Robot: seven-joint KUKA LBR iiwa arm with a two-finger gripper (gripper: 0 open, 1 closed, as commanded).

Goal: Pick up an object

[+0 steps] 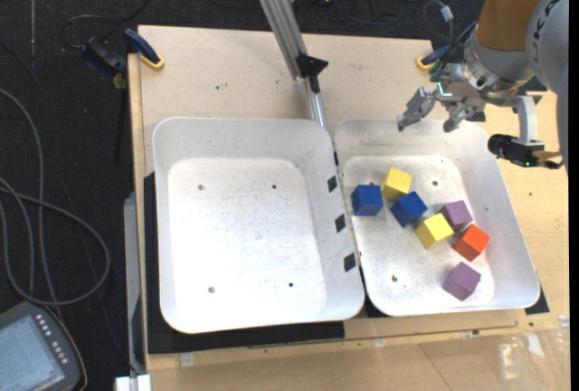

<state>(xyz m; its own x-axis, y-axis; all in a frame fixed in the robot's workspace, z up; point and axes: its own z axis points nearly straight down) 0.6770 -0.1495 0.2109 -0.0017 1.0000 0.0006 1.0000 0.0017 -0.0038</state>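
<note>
A: Seven foam cubes lie in the right bin [507, 226]: a blue cube [366, 199] at 9 o'clock of the cluster, a yellow cube [396, 183] at 11 o'clock, a second blue cube [408, 208] at centre, a second yellow cube [435, 229], a purple cube [456, 214], an orange cube [470, 242], and a lone purple cube [462, 280] at 6 o'clock.

B: Gripper status?

A: The gripper [441, 108] hangs over the bin's rim at 12 o'clock, above the cluster. Its fingers appear spread, with nothing between them.

B: Failure modes?

A: The central cubes touch or nearly touch. A descent there would likely land a finger on a neighbour, tilting the target or pushing it aside. The cubes sit at skewed angles, so unaligned fingers may close on corners and slip.

B: Preferred target?

A: Probably the lone purple cube; it stands apart. It is, however, near the bin wall at 5 o'clock, which may block one finger.

B: Surroundings?

A: The left bin [181, 199] sits at 9 o'clock. An aluminium strut [276, 4] crosses the table [226, 72] at 11 o'clock. Clamps [145, 50] hold the table's far corners.
</note>
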